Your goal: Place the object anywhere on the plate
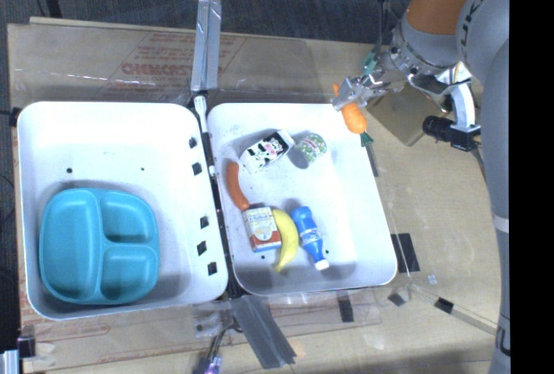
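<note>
We see an evenly lit scene, bright overhead. The two white bins, the left bin point(52, 130) and the right bin point(363, 225), come out nearly blown out, with soft grey shadows along their inner walls. The blue plate point(99, 247) casts a faint shadow on its right. The dark floor at the top stays dim and grainy. Small things look slightly soft; the clear sheet on the tabletop point(433, 216) carries a pale sheen.

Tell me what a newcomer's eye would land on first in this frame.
Probably the blue sectioned plate, alone in the left bin. Next, the cluster in the right bin: a banana, blue bottle, small orange carton, sausage and black-and-white carton. Then the gripper at that bin's far right corner, with an orange carrot-like toy just below it.
</note>
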`<action>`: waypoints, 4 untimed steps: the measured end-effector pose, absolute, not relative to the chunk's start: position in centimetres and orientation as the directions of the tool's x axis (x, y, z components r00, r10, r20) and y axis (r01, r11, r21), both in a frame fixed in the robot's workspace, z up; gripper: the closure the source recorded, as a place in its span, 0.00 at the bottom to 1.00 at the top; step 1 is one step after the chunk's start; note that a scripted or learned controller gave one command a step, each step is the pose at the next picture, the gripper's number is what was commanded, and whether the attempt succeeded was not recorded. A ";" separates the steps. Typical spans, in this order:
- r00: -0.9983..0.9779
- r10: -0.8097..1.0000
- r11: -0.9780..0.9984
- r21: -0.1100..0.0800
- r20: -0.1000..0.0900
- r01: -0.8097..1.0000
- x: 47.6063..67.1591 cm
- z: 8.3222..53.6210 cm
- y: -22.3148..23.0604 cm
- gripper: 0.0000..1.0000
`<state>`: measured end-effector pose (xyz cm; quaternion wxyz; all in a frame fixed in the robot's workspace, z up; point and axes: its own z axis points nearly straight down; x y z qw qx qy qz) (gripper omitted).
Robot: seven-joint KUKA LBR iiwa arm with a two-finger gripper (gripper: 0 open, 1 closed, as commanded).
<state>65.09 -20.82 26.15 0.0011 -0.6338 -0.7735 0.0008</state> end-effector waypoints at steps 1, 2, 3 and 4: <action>-0.057 0.998 0.057 -0.004 0.001 0.998 65.7 24.0 -13.4 1.00; -0.095 0.995 0.095 -0.004 0.001 0.995 64.8 22.3 -7.3 1.00; -0.084 0.996 0.084 -0.005 0.000 0.996 62.1 19.1 2.1 1.00; 0.052 0.999 -0.052 -0.006 -0.001 0.999 56.3 23.3 10.9 1.00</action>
